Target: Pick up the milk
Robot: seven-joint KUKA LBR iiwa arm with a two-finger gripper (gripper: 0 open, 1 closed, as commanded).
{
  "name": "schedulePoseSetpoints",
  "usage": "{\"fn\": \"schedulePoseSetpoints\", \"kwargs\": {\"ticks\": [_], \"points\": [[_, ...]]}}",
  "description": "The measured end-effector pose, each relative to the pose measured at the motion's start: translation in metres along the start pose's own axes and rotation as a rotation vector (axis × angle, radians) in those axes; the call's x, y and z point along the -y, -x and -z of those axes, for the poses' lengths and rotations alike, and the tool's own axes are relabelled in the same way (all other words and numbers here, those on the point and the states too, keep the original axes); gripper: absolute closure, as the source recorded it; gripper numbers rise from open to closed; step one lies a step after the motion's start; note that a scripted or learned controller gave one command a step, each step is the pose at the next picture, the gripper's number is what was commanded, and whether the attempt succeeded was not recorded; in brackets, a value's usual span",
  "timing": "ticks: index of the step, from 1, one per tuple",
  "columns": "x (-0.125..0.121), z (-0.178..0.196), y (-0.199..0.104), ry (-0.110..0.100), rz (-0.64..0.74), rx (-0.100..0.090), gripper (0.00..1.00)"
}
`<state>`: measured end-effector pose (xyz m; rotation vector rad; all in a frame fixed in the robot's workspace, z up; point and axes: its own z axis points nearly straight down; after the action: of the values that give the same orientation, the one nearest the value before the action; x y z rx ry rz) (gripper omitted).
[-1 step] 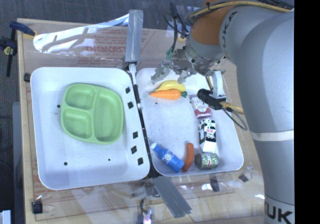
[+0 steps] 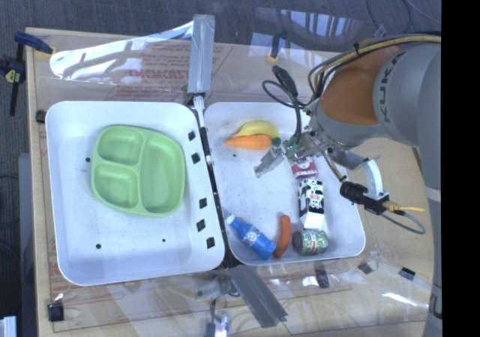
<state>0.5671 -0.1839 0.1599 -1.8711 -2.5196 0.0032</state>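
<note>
In the right bin [image 2: 225,238], the gripper [image 2: 276,157] hangs low over the floor, and whether it is spread or closed cannot be told. The milk [image 2: 310,197] lies just right of it and slightly nearer the camera, with a carrot [image 2: 248,142] and banana [image 2: 257,129] just beyond the gripper.

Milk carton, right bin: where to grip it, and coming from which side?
Grip the milk carton across its narrow width at mid-body, coming straight down from above. It lies flat, long axis running near-to-far, so its long sides are the easy faces. The green can crowds its near end and the gripper sits off its far end, so mid-body looks likeliest to be free.
</note>
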Motion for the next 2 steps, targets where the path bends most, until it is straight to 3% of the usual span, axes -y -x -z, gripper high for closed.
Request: {"fn": "schedulePoseSetpoints", "kwargs": {"ticks": [1,2], "points": [[0.056,0.052,0.011,0.002,-0.005,0.001,0.00],[0.094,0.090,-0.001,0.001,0.084,0.000,0.00]]}}
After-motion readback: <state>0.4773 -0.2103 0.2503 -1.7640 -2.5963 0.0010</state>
